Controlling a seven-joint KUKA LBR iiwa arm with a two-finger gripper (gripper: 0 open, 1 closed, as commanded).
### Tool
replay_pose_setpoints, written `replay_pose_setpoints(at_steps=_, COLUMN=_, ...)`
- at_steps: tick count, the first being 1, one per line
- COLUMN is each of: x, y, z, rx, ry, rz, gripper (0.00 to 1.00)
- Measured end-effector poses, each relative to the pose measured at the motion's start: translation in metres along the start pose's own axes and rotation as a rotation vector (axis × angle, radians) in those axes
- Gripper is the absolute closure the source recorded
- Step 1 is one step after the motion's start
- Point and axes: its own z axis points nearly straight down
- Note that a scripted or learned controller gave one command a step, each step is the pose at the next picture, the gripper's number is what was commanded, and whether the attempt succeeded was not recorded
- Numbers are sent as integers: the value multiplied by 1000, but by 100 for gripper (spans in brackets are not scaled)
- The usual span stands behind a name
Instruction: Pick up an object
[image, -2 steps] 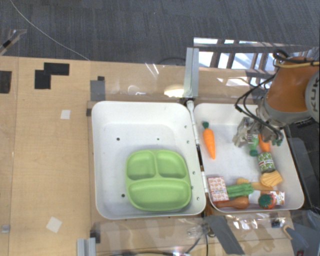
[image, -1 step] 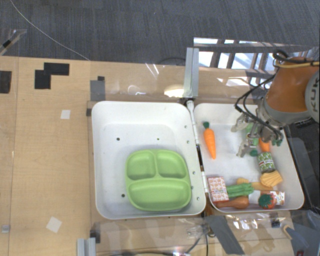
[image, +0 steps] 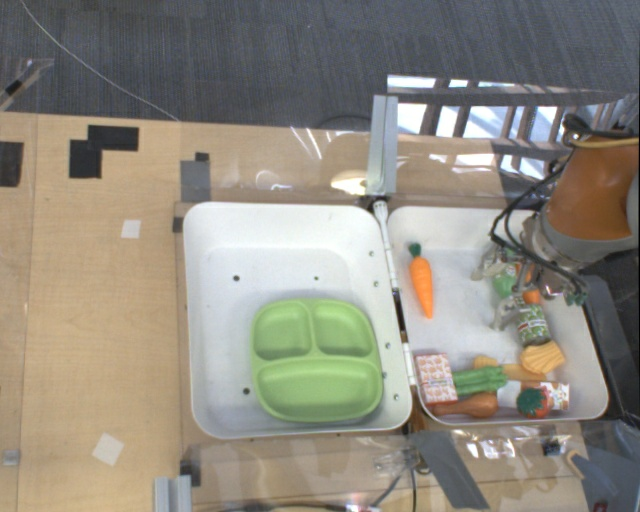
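Gripper: my gripper (image: 517, 296) hung low in the right bin (image: 455, 300), over a small bottle (image: 533, 324); whether it was apart or together, I could not tell.
Progress: I judged nothing lifted yet; the grab and the raise were left.
Bottle: green-labelled, tilted, near the bin's right wall, just above a yellow piece (image: 543, 357).
Other picks: a carrot (image: 423, 283) lay apart, up the bin's left side.
Left bin: a green plate (image: 317, 359) sat there.

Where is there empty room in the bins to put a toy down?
Bare floor lies in the left bin above the green plate, and in the right bin between the carrot and the gripper. Its bottom edge is crowded with toy food.
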Motion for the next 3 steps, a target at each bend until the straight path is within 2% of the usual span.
replay_pose_setpoints(at_steps=1, x=-6, y=1, z=-16, rx=4, ry=-16, rz=-4, gripper=100)
replay_pose_setpoints(at_steps=2, x=-35, y=36, z=-146, rx=1, ry=-11, rz=176, gripper=100)
replay_pose_setpoints(at_steps=3, x=43, y=24, z=-154, rx=0, ry=2, rz=379, gripper=100)
